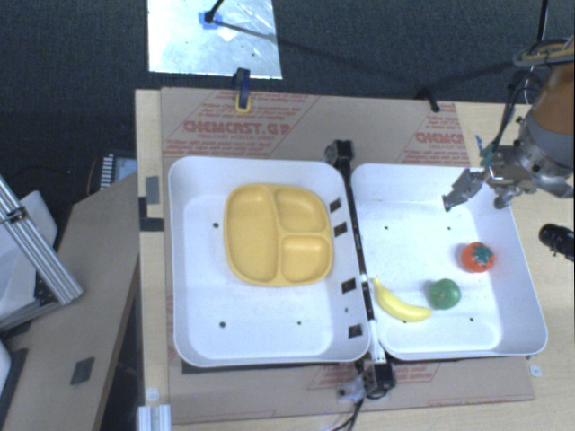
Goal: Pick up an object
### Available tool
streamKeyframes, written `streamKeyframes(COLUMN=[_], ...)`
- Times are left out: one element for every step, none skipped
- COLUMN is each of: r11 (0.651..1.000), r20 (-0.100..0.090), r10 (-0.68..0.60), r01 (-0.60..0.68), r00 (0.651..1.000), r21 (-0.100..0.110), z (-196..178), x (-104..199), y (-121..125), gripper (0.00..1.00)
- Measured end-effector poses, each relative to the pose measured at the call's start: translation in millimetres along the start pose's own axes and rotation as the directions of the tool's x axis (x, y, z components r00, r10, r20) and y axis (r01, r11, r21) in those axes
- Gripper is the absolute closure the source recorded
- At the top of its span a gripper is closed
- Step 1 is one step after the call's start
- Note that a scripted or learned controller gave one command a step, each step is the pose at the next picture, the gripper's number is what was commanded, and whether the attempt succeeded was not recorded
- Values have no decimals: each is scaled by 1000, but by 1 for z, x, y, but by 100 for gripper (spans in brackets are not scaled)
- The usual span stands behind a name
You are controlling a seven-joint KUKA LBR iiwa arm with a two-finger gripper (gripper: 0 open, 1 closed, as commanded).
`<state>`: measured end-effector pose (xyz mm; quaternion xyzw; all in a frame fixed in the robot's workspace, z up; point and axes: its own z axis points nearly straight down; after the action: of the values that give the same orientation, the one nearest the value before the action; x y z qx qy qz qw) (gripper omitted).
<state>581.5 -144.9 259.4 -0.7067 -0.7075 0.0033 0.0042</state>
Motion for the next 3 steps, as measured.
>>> streamKeyframes(r11=[1000,1000,1000], r20=[2,1,1], r10=[-2,-1,-1], r01=[2,1,1], r00=[1000,1000,1000], r21=[-12,-9,-8], z=[-7,37,98], x=[0,7,12], y=[2,3,8], gripper=[0,0,0])
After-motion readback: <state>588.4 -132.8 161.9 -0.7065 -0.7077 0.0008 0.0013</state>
